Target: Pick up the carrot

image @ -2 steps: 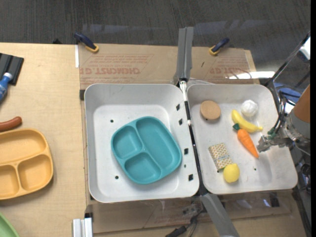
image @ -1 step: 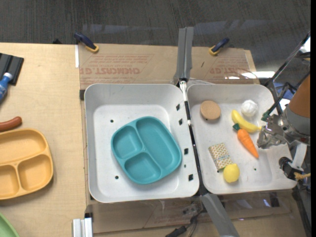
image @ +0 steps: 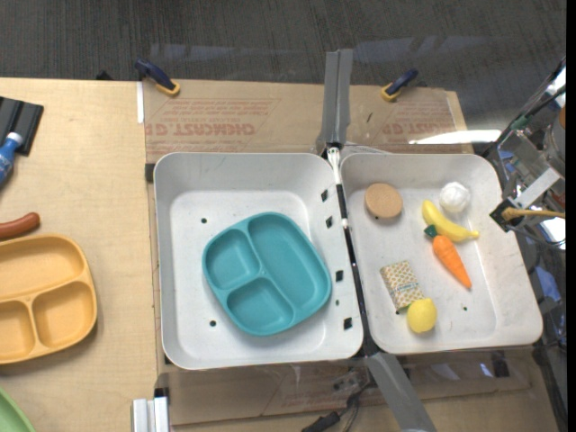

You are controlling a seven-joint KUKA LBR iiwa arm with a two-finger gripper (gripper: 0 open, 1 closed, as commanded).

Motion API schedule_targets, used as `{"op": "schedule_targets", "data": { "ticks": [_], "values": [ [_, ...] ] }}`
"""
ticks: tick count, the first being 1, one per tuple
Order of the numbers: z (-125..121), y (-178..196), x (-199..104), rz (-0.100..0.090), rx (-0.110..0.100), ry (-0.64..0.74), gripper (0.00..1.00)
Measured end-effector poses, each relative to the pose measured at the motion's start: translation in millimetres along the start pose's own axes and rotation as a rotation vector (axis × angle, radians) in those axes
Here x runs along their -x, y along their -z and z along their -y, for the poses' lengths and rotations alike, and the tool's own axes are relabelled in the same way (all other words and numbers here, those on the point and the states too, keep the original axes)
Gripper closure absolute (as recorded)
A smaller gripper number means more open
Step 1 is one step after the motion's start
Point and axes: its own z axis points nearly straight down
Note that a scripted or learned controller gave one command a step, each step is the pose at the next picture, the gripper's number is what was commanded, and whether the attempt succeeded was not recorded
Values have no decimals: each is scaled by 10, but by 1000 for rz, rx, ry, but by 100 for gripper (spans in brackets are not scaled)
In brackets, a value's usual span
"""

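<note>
Camera view — orange carrot (image: 452,260), green-topped, beside banana (image: 448,223).

Bench (image: 81,142): two white bins (image: 180,241), yellow tray (image: 40,295)

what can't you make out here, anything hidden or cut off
- Gripper, camera view: at the right edge, cluttered and partly cut off; open or shut can't be judged.
- Orange tray: left side cut by the frame edge.
- Carrot: green end touches the banana; whether it tucks underneath is unclear.
- White object: too washed out to identify.
</note>
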Motion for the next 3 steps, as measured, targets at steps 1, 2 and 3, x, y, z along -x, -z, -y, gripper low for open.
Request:
{"op": "schedule_targets", "data": {
  "ticks": [1,2,3],
  "values": [
    [193,-819,-138,0,-3,516,100],
    [193,-817,-138,0,-3,516,0],
    [-331,-1624,-110,-3,-1,592,0]
  ]
}}
